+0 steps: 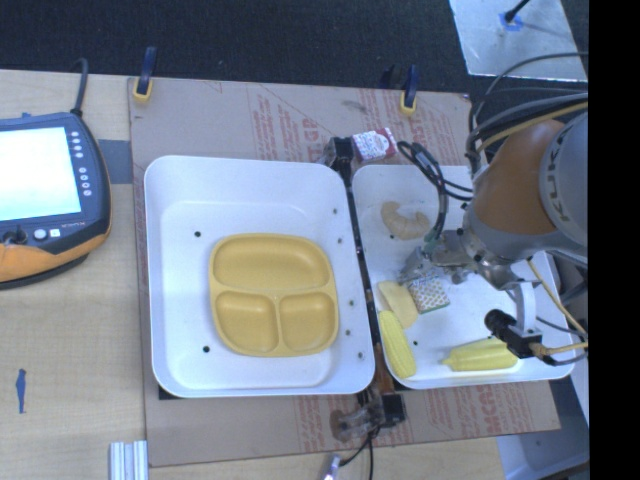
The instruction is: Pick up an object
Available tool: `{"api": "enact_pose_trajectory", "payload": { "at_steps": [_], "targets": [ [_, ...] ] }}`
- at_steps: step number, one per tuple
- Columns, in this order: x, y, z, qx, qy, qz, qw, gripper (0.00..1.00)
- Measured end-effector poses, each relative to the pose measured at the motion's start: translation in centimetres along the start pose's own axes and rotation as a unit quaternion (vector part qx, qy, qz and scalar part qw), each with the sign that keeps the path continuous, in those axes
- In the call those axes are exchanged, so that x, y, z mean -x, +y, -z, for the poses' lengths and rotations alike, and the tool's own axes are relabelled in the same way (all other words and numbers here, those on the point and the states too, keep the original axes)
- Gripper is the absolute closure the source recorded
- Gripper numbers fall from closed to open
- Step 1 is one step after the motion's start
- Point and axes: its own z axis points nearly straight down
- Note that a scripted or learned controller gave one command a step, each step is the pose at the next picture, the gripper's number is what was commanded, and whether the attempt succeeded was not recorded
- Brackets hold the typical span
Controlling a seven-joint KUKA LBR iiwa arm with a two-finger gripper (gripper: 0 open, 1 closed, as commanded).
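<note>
Nearest the camera, the right bin [560, 373] holds a yellow corn cob [396, 343] at its seven o'clock corner, a second cob [482, 355] at five o'clock, and a checkered packet [429, 292], a yellow wedge [397, 299] and a beige piece [404, 220] near its left side. The left bin [180, 268] carries a yellow divided plate [272, 293]. The gripper [432, 262] hangs just above the packet, at its twelve o'clock, its opening hidden so I cannot tell its state.

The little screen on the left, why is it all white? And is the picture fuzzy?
In the camera view the screen glows so brightly that it washes out; the white bins look bright too, with soft shadows at their walls; the whole view is slightly blurry, most around the hand.
</note>
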Motion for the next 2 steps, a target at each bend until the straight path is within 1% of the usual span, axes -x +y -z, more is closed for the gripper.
{"api": "enact_pose_trajectory", "payload": {
  "at_steps": [1, 2],
  "targets": [
    [-1.4, -0.4, 0.0, -0.001, 0.001, 0.0, 1.0, 0.0],
    [-2.2, -1.4, 0.0, -0.001, 0.001, 0.0, 1.0, 0.0]
  ]
}}
